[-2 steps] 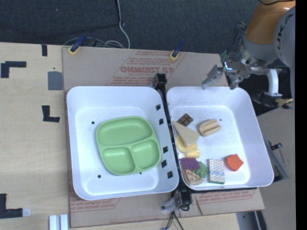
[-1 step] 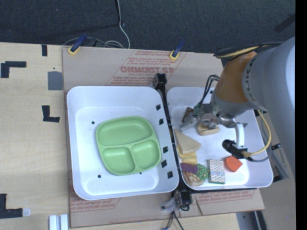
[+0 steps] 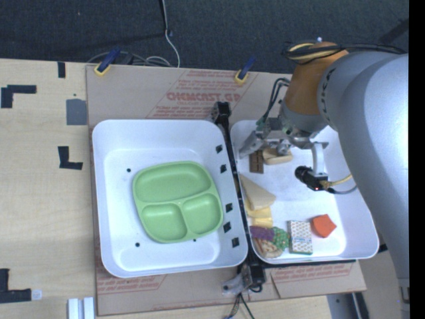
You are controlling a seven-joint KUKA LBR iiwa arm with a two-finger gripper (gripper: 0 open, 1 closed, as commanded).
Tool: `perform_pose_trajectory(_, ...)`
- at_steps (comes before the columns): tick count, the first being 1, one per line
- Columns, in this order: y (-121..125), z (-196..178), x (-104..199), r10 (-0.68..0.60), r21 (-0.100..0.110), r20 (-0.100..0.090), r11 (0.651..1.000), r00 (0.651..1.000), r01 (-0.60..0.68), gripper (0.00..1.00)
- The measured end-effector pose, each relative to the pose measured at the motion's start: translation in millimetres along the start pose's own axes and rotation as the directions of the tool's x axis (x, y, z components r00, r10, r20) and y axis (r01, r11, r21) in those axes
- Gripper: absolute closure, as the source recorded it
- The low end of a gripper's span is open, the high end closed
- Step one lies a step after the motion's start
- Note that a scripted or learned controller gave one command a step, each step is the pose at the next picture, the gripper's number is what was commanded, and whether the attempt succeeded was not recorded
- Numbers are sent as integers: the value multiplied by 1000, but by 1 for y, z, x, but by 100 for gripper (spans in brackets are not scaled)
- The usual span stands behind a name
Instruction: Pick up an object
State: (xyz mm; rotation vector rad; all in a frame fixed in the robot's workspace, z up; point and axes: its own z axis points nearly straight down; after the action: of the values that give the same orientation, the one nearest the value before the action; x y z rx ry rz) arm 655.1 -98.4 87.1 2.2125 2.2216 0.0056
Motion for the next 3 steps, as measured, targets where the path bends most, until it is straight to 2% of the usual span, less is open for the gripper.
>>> perform_pose_trajectory(1,0,-12,0,1,-3,-2,1000,1000,-1,100)
perform_pose_trajectory(2,-1,-11,0,1,-1,-2,1000,1000,-1,0)
perform_pose_trajectory(3,9,4,2,3,9,-2,1000,1000,-3,0)
